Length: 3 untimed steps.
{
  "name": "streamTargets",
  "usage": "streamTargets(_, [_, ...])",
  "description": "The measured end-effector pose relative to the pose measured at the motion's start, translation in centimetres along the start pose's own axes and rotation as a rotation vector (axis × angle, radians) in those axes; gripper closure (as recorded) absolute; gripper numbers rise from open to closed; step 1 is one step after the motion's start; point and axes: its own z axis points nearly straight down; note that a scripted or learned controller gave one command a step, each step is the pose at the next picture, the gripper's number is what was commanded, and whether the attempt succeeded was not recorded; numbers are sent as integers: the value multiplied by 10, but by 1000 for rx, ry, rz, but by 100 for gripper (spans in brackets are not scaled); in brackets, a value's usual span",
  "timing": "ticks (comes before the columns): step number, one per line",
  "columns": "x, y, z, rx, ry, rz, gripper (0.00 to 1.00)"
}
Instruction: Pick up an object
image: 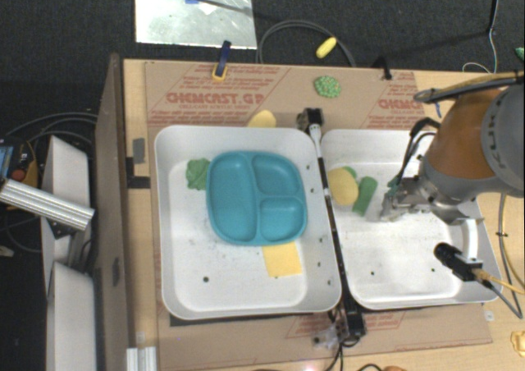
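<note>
You're looking down at two shallow white bins side by side on a bench. In the right bin [410, 279], near its left wall, sit the nearest pickable things: a yellow rounded object [343, 187], lemon-like, w/ a small green oblong piece [364, 194] touching its right side, tilted a bit. The gripper [394, 205] hangs just right of the green piece, low over the bin floor, under the arm's orange band [459, 144]; you can't tell from this angle how it's set (too dark and blurred), and nothing is seen between its tips.

The left bin [176, 279] holds a teal divided plate [256, 197] w/ three compartments, a green leafy item [198, 172] at its upper-left edge and a flat yellow square [283, 261] just below it. Behind the bins, on the cardboard, lie a green bumpy round object [327, 86] and a yellow piece [262, 120].
</note>
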Motion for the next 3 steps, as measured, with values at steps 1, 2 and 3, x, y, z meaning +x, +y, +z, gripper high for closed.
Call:
streamTargets(1, [11,-42,-141,-18,-4,-4,100])
streamTargets(2, [36,32,-85,-8,-3,-8,100])
streamTargets(3, [-2,5,-34,-1,-3,3,100])
